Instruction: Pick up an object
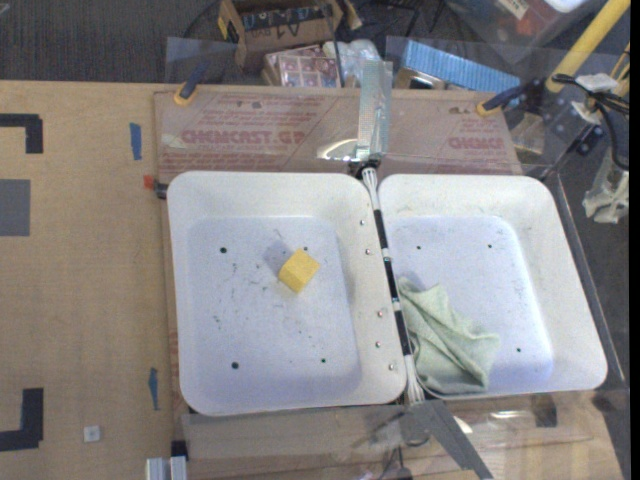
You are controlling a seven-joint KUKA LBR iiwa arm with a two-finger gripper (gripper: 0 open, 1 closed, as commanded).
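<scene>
Yellow block lies near the middle of the left bin; the gripper's state cannot be told.

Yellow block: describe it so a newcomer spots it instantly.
Start at the left white bin. Near its middle sits the small yellow block, alone on the floor. The only other item, a crumpled pale green cloth, lies in the right bin.

two white bins, one yellow block, one pale green cloth.

Crumpled soft cloth, matt yellow block
</scene>
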